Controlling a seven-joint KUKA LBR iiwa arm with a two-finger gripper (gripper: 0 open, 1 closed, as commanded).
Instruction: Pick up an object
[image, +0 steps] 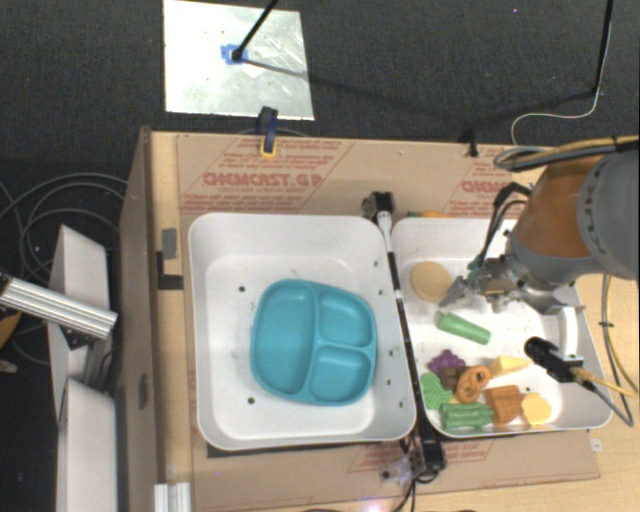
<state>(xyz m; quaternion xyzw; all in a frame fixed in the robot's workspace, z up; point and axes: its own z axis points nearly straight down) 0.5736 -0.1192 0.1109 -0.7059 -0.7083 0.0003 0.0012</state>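
Left bin (215, 330) has a blue divided plate (312, 342) lying flat. Poor pick, so I skip it. The candidates are in the right bin (445, 240). A tan disc (431, 280) sits at the bin's upper left. The gripper (478, 288) is just right of it and low over the bin. I can't tell from this angle whether the jaws are spread or closed.

My best target looks like the green stick (463, 327), just below the gripper. It lies by itself, tilted, apart from the toy food pile (480, 390) along the near edge.

I'd confirm the jaws are spread, line them across the stick's short axis, centre on its middle and come straight down. Stay off the disc and the pile, or the stick may roll or get nudged.
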